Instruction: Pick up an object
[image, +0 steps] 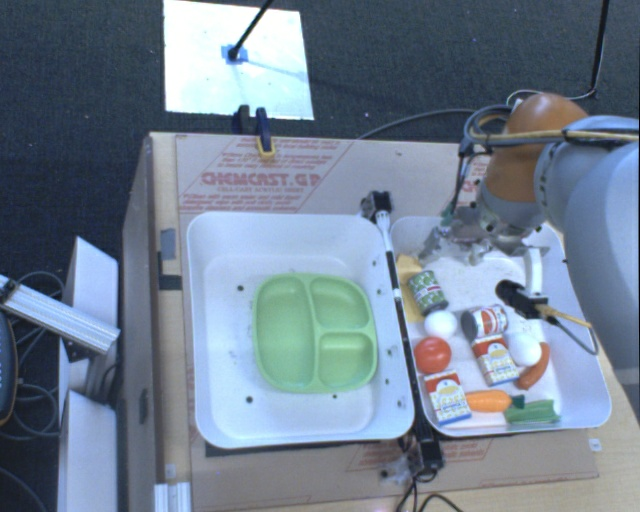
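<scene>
Hovering over the far end of the right bin, the end effector sits low beside the small can; whether it is wide or narrow I cannot tell. A clean pick probably means centring over 1 isolated item, such as the tomato, avoiding crowded neighbours. Wrist bulk hides the bin's far corner.

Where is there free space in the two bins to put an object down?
The left bin has bare floor all around the green divided plate, widest at its left and near sides. The right bin is crowded: cans, eggs, tomato, carrot and cartons fill its middle and near part. The gripper occupies its far end.
</scene>
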